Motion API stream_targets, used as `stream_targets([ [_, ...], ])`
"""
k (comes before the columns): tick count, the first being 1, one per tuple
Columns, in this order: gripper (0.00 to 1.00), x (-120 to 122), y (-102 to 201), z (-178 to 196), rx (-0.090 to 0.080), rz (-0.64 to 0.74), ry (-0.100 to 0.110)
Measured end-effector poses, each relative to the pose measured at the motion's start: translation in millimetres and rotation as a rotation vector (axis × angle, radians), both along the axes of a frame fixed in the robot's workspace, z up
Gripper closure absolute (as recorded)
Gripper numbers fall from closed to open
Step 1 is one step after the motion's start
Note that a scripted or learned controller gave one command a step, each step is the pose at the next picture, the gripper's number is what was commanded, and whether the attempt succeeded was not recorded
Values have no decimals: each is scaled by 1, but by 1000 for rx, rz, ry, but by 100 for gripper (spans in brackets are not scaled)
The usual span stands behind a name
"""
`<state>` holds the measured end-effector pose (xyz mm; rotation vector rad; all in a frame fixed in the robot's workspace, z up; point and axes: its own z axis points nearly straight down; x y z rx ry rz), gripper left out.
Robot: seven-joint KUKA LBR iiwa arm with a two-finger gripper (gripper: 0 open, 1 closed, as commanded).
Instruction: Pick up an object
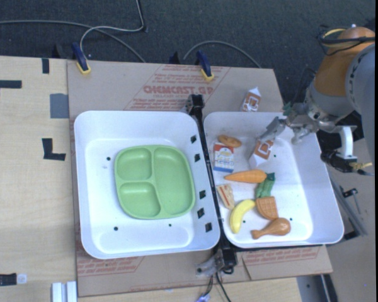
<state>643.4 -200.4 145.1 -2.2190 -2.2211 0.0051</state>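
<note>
The right bin (315, 187) holds several toy foods: a small orange-and-white carton (263, 148), a bread roll (229, 141), a blue-and-white box (223, 158), a carrot (246, 177), a banana (240, 214), a waffle piece (266, 207) and a drumstick (272, 228). My gripper (270, 133) reaches in from the right, slanting down over the bin's far right part. Its tip sits just above and right of the small carton, very close to it or touching it. The view does not let me tell whether the carton is held.
The left bin (94, 137) holds a green divided plate (155, 181). Another small carton (252, 100) stands on the cardboard behind the right bin. A sandwich piece (226, 195) and a green item (265, 185) lie mid-bin. Cables and two clamps lie along the far edge.
</note>
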Motion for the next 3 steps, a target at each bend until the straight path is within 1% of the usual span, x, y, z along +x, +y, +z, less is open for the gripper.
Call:
stream_targets([
  [1, 0, 15, 5, -56, 1, 3, -11],
  [2, 0, 26, 17, -59, -1, 1, -7],
  [3, 100, 27, 17, -48, -4, 2, -9],
])
